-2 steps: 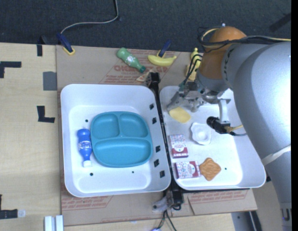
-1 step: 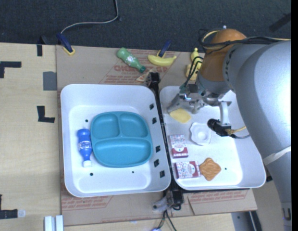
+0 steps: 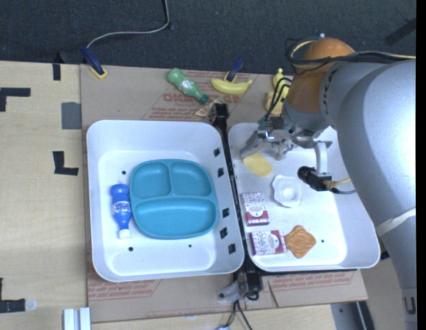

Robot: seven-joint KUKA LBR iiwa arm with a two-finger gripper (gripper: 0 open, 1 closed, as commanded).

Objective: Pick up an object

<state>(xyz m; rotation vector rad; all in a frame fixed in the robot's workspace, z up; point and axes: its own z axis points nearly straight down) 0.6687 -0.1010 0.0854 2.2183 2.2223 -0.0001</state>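
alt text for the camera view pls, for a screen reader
The grey arm's gripper hangs over the right bin, just above a yellow piece. That bin also holds two small cartons and a white cup; the left bin holds a blue divided tray and bottle.

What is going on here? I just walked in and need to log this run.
A grey arm reaches into the right bin, its end effector low over a pale yellow piece near the bin's back corner. Nothing is visibly lifted yet. Two small red-and-white cartons, a white cup and an orange-brown piece lie nearby. The left bin holds a blue divided tray and a blue bottle.
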